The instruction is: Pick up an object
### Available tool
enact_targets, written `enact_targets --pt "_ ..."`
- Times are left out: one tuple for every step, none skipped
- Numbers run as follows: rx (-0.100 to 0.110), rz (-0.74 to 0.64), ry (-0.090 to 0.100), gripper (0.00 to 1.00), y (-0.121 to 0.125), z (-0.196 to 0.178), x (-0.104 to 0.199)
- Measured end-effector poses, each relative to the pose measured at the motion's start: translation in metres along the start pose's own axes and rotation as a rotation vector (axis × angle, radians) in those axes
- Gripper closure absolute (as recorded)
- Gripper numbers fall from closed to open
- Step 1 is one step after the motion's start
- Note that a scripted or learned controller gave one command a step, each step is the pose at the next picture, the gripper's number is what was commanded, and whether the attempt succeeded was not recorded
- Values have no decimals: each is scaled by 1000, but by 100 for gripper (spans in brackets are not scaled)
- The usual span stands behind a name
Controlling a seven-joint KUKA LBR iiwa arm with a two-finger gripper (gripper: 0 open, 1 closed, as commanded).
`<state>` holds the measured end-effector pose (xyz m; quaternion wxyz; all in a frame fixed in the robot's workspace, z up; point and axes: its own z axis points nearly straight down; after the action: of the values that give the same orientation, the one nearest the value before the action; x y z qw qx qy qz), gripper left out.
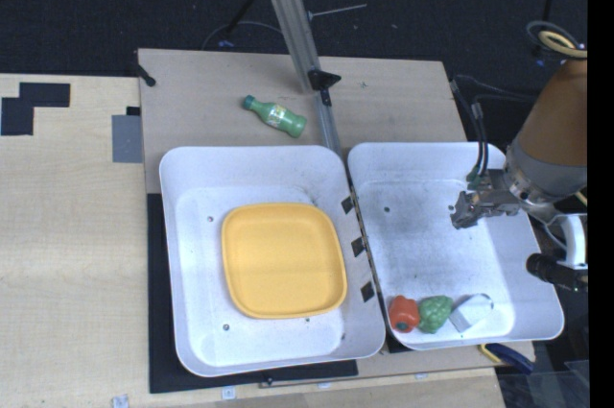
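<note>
A yellow square plate (283,258) lies flat in the left bin (187,176). In the right bin (413,156), along the front wall, sit a red-orange piece (403,313), a green bumpy piece (435,312) and a small grey-white block (469,311), side by side. My gripper (467,210) hangs over the right part of the right bin, well behind those three pieces and apart from them. Nothing shows beneath it but the bin floor.
A green bottle (275,115) lies on its side on the bench behind the left bin. A slanted metal rail (297,17) rises from behind the seam between the bins. Black clips (357,246) line the shared wall.
</note>
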<state>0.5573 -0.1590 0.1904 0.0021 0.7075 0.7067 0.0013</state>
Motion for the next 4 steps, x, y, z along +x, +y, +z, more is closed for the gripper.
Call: enact_targets --pt "0 0 0 100 1 -52 -1" --pt "5 -5 2 100 4 -59 53" --pt "6 -4 2 100 0 -47 100" --pt "6 -5 2 100 -11 -49 153"
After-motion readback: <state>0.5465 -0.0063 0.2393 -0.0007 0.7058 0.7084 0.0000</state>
